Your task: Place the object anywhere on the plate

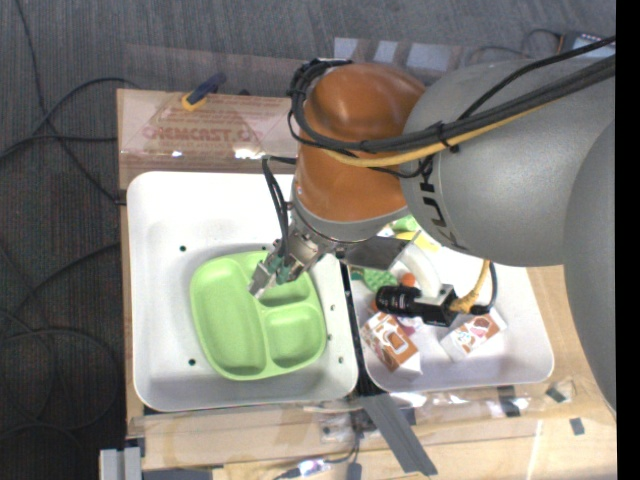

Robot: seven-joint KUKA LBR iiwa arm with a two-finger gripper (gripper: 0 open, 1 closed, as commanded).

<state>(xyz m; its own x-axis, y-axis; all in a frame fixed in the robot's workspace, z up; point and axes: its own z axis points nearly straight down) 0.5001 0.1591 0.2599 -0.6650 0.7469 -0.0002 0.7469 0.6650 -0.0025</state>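
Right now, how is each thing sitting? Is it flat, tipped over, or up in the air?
Plate: lying flat, right way up, in the left bin.
Gripper: down low over the plate's far part.
Bigger box: lying tilted in the right bin.
Smaller box: lying in the right bin too, apart from the bigger box.

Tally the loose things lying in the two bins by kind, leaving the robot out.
green divided plate: 1
small printed cartons: 2
green item, partly hidden under the arm: 1
Total: 4 that can be made out
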